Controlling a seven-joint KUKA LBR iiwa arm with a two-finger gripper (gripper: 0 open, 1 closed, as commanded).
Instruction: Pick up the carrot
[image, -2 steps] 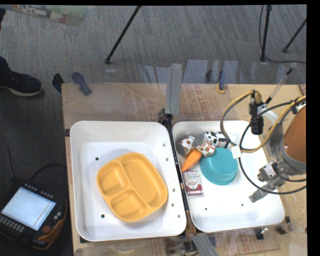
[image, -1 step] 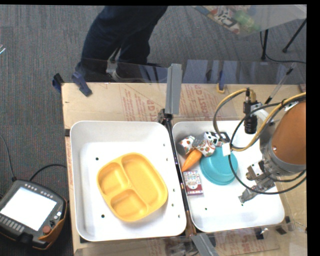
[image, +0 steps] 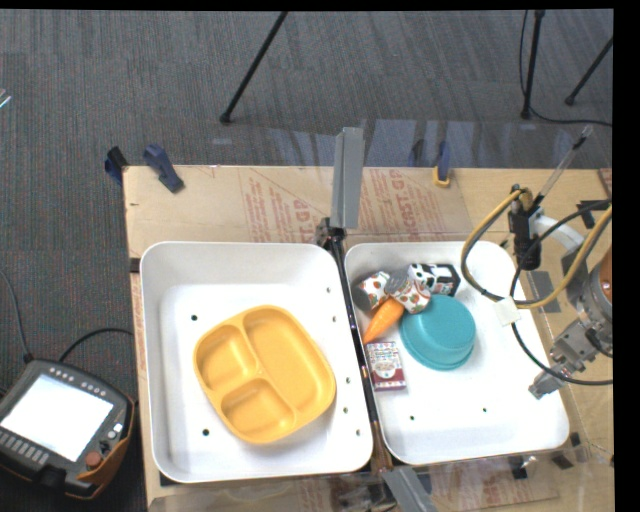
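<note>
From the camera above, the small orange carrot (image: 383, 321) lies in the right white bin (image: 500, 430), near its left wall, touching a round teal bowl (image: 440, 332). The tool (image: 566, 368) waits at the right edge (I cannot tell its state). It should come down straight and pinch across the carrot. One carrot, one bowl, two bins, one yellow plastic tray (image: 263, 372).

I see the carrot (image: 383, 320), small and orange, lying tilted in the right bin (image: 480, 430) near its left wall, its thick end up against the teal bowl (image: 440, 335) and a patterned toy.
</note>
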